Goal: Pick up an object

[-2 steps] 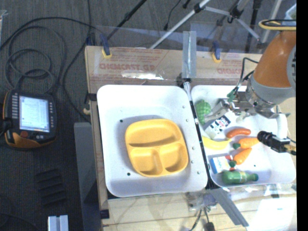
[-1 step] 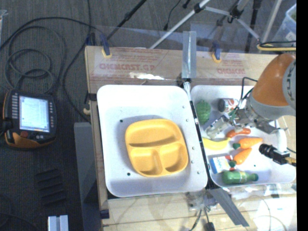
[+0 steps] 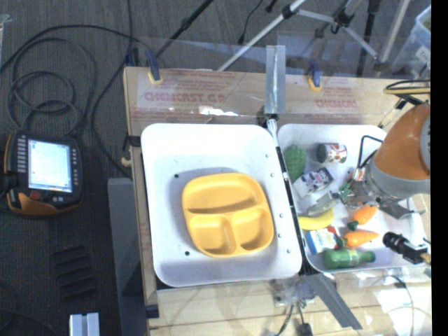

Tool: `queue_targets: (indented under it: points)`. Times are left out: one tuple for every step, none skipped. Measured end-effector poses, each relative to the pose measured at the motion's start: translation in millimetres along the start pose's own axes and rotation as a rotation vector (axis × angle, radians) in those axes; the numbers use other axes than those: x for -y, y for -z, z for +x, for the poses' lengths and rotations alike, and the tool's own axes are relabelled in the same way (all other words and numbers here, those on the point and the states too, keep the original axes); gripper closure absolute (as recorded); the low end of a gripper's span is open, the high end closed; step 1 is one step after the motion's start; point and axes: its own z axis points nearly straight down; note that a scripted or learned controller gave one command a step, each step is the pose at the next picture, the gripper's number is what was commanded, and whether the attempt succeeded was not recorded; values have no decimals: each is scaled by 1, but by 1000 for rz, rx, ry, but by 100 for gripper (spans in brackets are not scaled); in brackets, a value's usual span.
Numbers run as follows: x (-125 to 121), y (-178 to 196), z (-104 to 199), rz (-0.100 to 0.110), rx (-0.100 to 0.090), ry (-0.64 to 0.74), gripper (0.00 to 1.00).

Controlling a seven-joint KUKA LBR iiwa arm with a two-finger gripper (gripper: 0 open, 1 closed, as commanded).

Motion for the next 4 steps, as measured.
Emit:
queue_targets:
  points:
    - [-1, 9, -3, -4, 7, -1, 100]
    - [0, 93, 41, 15, -8, 1, 100]
    - [1, 93, 41, 15, -8, 1, 0]
    - [-18, -1, -1, 1, -1, 63, 0]
